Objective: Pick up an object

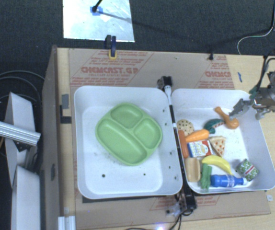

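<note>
Gripper (241,107) at right bin (262,152) far edge, near orange toy (226,119); finger state indeterminate, arm cut off at frame edge.

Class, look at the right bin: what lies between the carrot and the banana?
In the camera view, a small red-and-white box sits between the carrot and the banana, with a pizza slice beside it.

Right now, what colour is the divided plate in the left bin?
Light green plate, clearest in the camera view.
</note>
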`<action>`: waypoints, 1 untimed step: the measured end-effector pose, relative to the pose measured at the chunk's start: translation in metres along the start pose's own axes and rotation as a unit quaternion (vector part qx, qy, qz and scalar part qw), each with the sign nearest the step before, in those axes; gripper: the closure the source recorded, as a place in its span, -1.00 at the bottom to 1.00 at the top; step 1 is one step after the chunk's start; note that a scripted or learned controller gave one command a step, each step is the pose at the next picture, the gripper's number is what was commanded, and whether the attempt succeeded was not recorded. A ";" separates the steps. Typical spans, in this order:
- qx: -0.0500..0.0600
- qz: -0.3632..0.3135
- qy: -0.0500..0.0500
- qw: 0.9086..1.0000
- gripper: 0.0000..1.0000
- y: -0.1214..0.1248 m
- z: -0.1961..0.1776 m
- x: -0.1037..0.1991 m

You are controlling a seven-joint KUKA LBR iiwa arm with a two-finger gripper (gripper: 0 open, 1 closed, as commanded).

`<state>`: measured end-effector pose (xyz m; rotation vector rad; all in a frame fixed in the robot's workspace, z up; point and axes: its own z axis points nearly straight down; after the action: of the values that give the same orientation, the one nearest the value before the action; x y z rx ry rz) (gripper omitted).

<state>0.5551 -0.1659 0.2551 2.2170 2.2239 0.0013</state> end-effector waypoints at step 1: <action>0.003 0.001 0.001 1.000 -1.00 0.027 0.125 -0.011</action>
<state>0.5825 -0.1773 0.1297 2.2222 2.2263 -0.0042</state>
